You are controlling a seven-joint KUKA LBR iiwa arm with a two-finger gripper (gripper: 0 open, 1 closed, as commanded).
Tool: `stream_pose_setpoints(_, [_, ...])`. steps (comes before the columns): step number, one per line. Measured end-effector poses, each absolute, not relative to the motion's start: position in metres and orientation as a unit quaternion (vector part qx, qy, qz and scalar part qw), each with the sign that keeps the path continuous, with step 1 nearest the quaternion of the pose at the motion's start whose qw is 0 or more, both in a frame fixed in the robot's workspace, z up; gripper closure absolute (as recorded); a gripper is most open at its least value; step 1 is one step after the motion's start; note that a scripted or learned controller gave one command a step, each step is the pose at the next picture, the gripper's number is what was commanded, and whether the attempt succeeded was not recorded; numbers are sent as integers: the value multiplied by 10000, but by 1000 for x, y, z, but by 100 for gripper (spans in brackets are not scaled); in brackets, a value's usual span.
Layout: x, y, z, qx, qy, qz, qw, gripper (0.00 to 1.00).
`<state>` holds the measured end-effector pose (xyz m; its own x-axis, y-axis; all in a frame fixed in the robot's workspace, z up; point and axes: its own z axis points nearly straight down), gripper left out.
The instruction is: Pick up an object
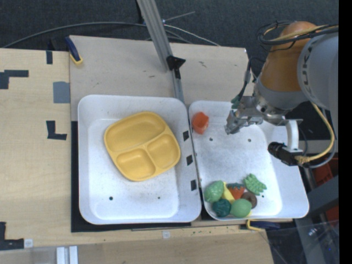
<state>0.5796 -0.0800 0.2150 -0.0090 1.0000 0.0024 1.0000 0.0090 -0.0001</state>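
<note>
The arm (297, 65) reaches over the right bin (275, 164), its gripper (235, 124) hanging above that bin's far part; I cannot tell whether the gripper is released or clenched. Left of it, near but apart, an orange block (200, 122) sits at the bin's far left corner, seemingly upright, its long axis too small to judge. A toy pile (234, 197) lies at the near edge.
</note>
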Motion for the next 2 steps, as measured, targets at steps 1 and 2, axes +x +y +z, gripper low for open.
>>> stream_pose_setpoints(1, [590,-27,224,-7043,-7099,-6,9,100])
stream_pose_setpoints(2, [619,21,225,-7045,-7097,-7,6,100])
